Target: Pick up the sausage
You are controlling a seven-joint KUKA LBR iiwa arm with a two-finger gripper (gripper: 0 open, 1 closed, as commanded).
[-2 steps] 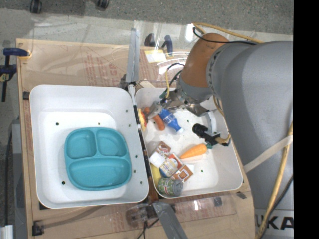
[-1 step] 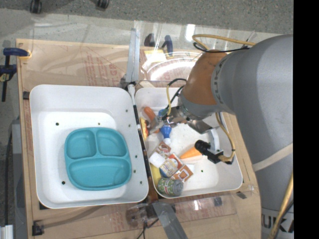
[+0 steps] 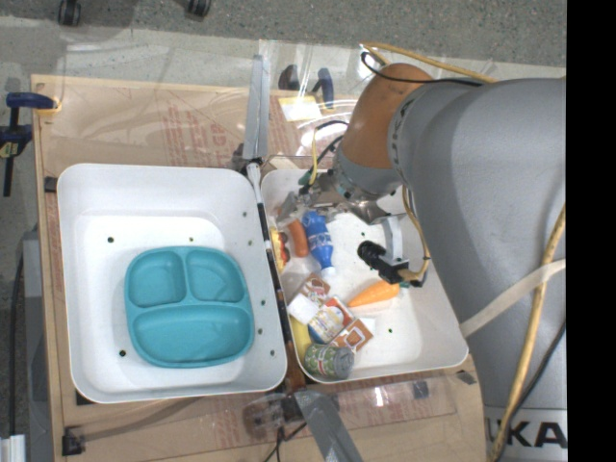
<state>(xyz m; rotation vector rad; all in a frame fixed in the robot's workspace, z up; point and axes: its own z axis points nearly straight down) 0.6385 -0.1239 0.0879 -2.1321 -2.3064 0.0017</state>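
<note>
The sausage [image 3: 299, 242], short and reddish-brown, lies in the right bin [image 3: 423, 340] close to its left wall. A blue bottle [image 3: 319, 240] with a white cap lies right beside it. My gripper [image 3: 304, 206] hangs just above the far ends of both, at the bin's far left corner. The wrist and grey arm cover the far half of that bin. I see nothing lifted off the bin floor.
Also in the right bin are an orange carrot [image 3: 373, 295], a few snack packets [image 3: 330, 316], a yellow item [image 3: 299, 336] and a green-lidded can [image 3: 330, 361] at the near edge. The left bin [image 3: 87, 210] holds a teal divided plate [image 3: 189, 305].
</note>
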